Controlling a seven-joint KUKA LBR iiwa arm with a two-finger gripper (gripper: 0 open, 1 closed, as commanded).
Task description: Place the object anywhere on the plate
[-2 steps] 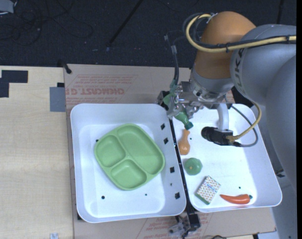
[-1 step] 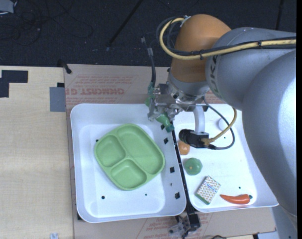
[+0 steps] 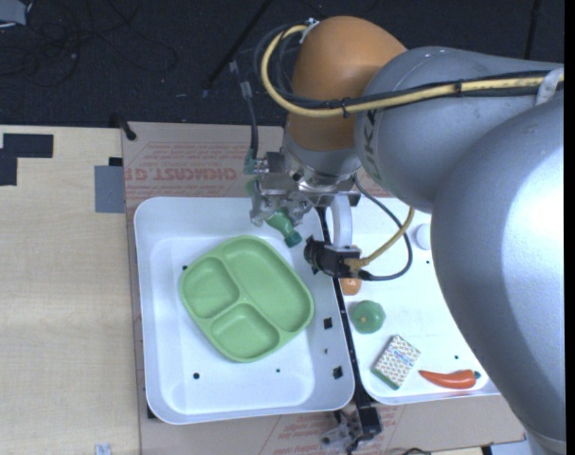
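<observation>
Tool is hovering just beyond the green plate's far rim, seemingly pinching a small teal object, positioning for release.

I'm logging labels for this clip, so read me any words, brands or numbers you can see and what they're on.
Red print on the cardboard sheet behind the left bin: upside down in this view, blurred; not reliably readable.
More red print on the cardboard at the front edge: too blurred to read.
Small patterned box in the right bin: print too small to read.
</observation>
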